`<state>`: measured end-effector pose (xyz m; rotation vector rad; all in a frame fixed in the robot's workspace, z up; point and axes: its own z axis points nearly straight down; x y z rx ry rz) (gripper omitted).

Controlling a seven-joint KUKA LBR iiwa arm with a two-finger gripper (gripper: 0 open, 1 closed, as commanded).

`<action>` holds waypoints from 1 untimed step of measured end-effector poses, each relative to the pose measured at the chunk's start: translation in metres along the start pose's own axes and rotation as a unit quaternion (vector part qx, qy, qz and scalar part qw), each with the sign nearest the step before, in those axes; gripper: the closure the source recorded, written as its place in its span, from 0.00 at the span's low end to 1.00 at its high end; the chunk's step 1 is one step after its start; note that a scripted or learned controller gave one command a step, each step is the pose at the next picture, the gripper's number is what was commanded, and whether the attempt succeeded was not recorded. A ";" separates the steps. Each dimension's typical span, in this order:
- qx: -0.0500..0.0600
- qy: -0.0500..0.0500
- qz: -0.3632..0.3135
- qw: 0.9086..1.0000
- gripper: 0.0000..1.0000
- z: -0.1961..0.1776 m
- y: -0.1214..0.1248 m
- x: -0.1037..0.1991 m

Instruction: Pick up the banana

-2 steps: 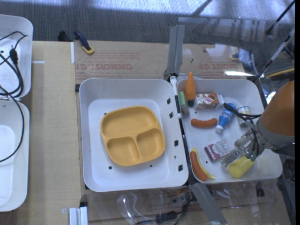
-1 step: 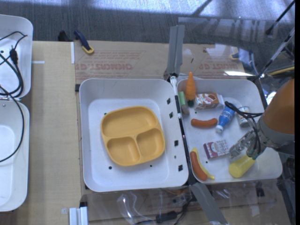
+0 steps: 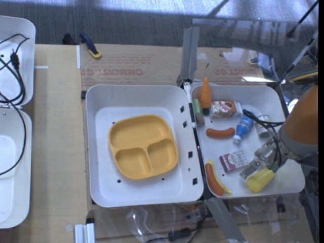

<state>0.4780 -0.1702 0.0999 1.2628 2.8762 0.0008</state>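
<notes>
On the worktop (image 3: 55, 135), the grey arm's tool (image 3: 258, 162) hangs low in the right bin (image 3: 291, 189), near its front right corner, beside a yellow squeeze bottle (image 3: 260, 179); whether its fingers stand apart or together cannot be told. The banana (image 3: 218, 179) lies against the bin's front left wall, touching a red sausage (image 3: 213, 178), well apart from the tool. A small red packet (image 3: 233, 161) sits between them. The left bin (image 3: 96, 151) bears a yellow divided plate (image 3: 144, 146).
</notes>
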 end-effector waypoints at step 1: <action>0.000 -0.001 -0.053 0.999 0.00 0.008 0.008 0.009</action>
